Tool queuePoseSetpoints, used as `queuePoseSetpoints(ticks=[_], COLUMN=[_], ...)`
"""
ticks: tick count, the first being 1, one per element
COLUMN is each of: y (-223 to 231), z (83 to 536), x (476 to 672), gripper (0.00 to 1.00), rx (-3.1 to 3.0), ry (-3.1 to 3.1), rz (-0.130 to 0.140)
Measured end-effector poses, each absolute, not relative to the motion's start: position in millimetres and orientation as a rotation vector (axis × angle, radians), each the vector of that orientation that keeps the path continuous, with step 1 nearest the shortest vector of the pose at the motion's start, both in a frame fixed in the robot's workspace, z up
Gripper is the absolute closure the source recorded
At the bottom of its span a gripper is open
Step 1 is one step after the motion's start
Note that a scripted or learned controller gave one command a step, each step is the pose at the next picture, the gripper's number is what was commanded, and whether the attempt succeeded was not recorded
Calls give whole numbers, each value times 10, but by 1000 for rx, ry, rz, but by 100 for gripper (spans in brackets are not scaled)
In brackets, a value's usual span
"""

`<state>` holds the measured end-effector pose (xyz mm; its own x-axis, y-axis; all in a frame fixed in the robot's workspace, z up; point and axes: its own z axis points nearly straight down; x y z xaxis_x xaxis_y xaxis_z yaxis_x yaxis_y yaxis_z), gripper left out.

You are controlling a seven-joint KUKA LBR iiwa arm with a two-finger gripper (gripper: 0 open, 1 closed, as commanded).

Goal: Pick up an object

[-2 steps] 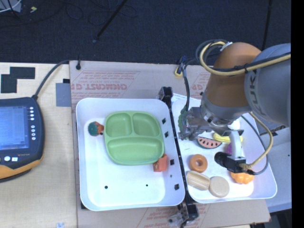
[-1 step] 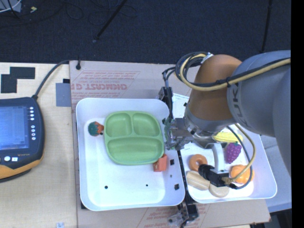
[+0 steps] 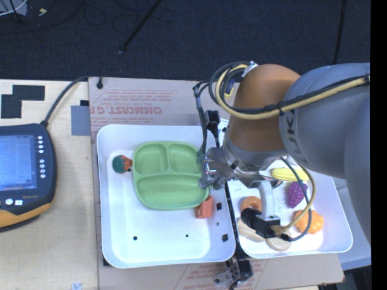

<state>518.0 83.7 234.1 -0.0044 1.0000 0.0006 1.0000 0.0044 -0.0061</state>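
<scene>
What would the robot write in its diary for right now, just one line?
gripper: at green plate's right edge | grasp: unclear | orange block: beside plate, left bin

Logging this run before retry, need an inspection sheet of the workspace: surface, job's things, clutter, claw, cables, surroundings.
Surface: two white bins, left bin and right bin, side by side on a cardboard sheet.
Job's things: green divided plate, small ball-like toy and orange block in left bin; yellow piece, purple grapes, orange item in right bin.
Clutter: nothing seen.
Claw: claw at the plate's right edge near the bin divide; nothing seen between the fingers.
Cables: yellow and black cable loop on the wrist.
Surroundings: teach pendant at left; dark floor behind.
</scene>
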Motion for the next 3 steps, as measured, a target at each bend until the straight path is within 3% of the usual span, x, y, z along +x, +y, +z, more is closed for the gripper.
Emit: queuePoseSetpoints(ticks=[1, 3], y=[727, 715], z=[2149, 2352], x=[5138, 5185], gripper=[100, 100], rx=[-2217, -2218], ry=[-2218, -2220], rz=[13, 7])
